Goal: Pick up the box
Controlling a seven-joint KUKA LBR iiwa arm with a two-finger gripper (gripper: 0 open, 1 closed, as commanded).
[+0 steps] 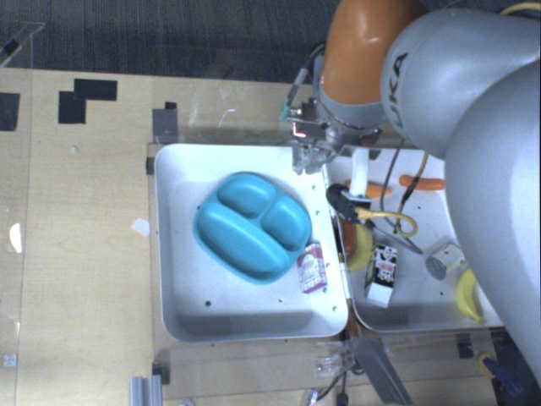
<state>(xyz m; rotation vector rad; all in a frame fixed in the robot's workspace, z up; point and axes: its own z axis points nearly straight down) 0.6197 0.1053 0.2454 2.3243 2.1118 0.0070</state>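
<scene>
A small red and white box lies in the left bin, against the near right edge of a blue divided plate. A black and white box lies in the right bin near its front left. My gripper hangs over the far right corner of the left bin, just beyond the blue plate and well away from both boxes. Nothing is visibly held in it.
The right bin also holds a banana, a yellow-green fruit, an orange carrot-like piece and a grey cylinder. The large grey arm covers much of the right bin. The divider between the bins runs close to both boxes.
</scene>
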